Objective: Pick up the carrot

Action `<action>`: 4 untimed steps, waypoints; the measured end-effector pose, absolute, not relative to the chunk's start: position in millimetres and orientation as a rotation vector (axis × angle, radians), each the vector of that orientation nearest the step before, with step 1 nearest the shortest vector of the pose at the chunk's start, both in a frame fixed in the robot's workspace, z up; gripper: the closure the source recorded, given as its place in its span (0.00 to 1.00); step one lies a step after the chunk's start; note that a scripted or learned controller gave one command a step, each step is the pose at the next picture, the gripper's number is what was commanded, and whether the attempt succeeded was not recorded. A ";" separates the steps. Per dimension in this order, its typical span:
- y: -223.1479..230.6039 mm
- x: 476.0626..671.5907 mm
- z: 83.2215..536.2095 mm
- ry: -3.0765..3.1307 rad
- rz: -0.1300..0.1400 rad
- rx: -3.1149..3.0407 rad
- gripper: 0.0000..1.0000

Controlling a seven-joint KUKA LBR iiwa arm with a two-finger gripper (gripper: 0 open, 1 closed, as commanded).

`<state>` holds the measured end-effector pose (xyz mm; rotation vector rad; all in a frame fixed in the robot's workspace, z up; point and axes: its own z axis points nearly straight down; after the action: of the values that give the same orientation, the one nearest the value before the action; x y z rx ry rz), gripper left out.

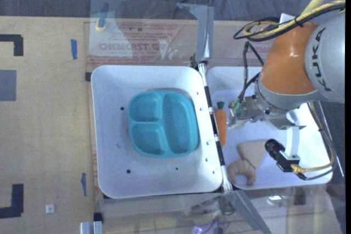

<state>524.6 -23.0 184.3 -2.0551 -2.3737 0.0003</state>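
Carrot just left of pincer; pincer state cannot tell.

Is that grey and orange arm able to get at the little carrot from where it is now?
Probably yes. The carrot lies in the right bin, close beside the gripper, with nothing on top of it. But it sits hard against the wall between the bins, which may leave little room on that side.

Even, bright overhead light falls on my workspace. The two shallow white plastic bins look slightly washed out, with soft bluish shadow under my grey-and-orange arm. Everything reads a little soft; clear plastic sheeting catches faint glare.
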 end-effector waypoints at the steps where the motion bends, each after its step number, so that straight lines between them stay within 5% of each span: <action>1: 2.2 490.4 183.9 -2.287 0.002 -2.150 1.00; 2: -46.6 489.6 222.2 -1.410 0.003 -2.807 1.00; 3: -6.3 549.9 183.9 -1.195 0.005 -2.905 1.00; 4: -4.0 550.1 193.4 -1.203 0.008 -2.901 1.00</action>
<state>550.1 -4.0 193.4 -2.9005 -1.2027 0.0084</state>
